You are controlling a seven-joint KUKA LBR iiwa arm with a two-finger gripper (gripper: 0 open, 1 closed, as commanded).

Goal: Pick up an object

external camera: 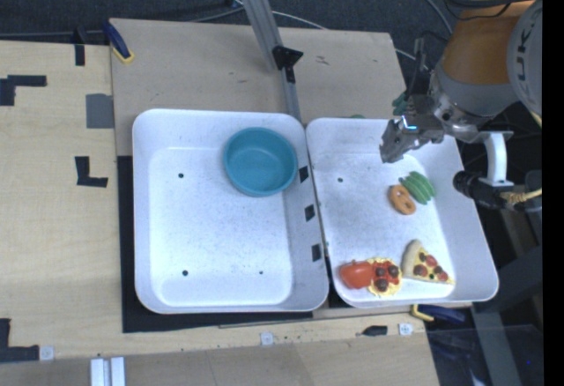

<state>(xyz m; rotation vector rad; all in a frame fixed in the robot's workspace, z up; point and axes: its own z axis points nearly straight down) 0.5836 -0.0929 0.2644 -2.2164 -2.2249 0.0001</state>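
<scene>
Nearest the camera: red toy [356,273], pizza-topped toy [384,277] and pizza slice [426,265] along the front wall of the right bin [352,199]. Behind them, orange piece [403,199] touching green piece [418,186]. Blue bowl [259,161] in the left bin [167,226].

Step in hand, judged: approach, nothing gripped. Tool [397,144] poised over the right bin's rear part, just behind the green piece; open or closed cannot be told.

Next move calls for: alignment over one object, descent, closure.

Partial lettering on the arm's housing, not readable in full. No other writing legible.
</scene>
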